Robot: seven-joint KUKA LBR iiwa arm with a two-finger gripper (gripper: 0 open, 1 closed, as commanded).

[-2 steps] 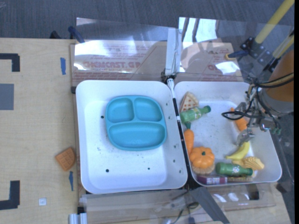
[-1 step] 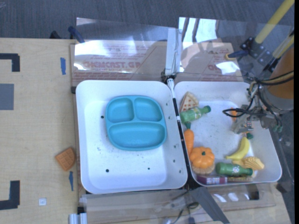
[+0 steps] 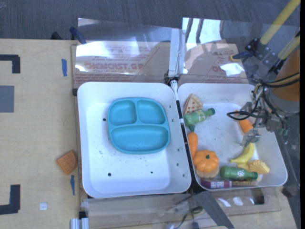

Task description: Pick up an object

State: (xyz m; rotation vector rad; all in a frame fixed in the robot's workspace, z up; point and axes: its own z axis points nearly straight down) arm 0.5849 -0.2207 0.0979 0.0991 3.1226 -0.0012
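My gripper (image 3: 251, 138) hangs over the right side of the right bin (image 3: 224, 92), coming down from the grey arm with its orange band at the right edge. It sits just above a yellow banana (image 3: 244, 155) and beside a small orange piece (image 3: 245, 126). The same bin holds a waffle wedge (image 3: 193, 104), an upright-lying green bottle (image 3: 199, 116), a carrot (image 3: 192, 143), a toy pumpkin (image 3: 206, 161), a second green bottle (image 3: 238, 173) lying flat and a yellow ridged piece (image 3: 260, 166). Nothing is visibly lifted.
The left bin (image 3: 90, 142) carries a blue divided plate (image 3: 138, 125). A brown waffle square (image 3: 66, 162) lies on the wooden bench left of the bins. A dark bar (image 3: 215, 184) lies along the right bin's front wall. Clear plastic sheets stand behind both bins.
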